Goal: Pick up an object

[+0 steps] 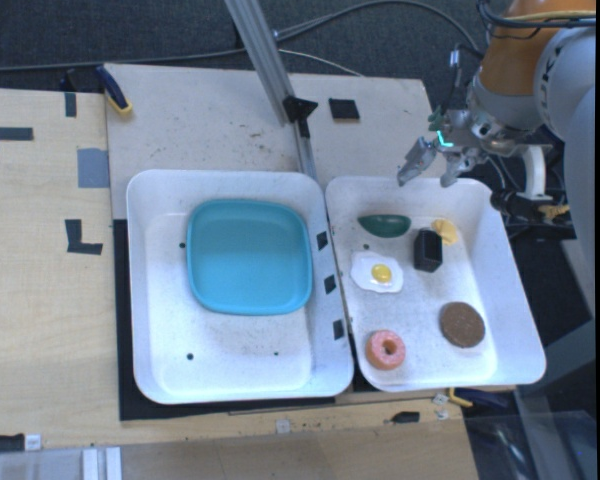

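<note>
A: Teal plate (249, 256) in left bin (150, 268). Claw?
B: Claw (430, 169) upper right, fingers spread, holding nothing, over right bin's (500, 298) top rim. Egg (378, 273), donut (386, 349) below.

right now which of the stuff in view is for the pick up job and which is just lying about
For the job:
gripper, above the right bin's far edge
green bowl
fried egg
black block
yellow piece
brown disc
pink donut

Lying about:
blue plate in the left bin
yellow-handled clamp on the bench
</note>
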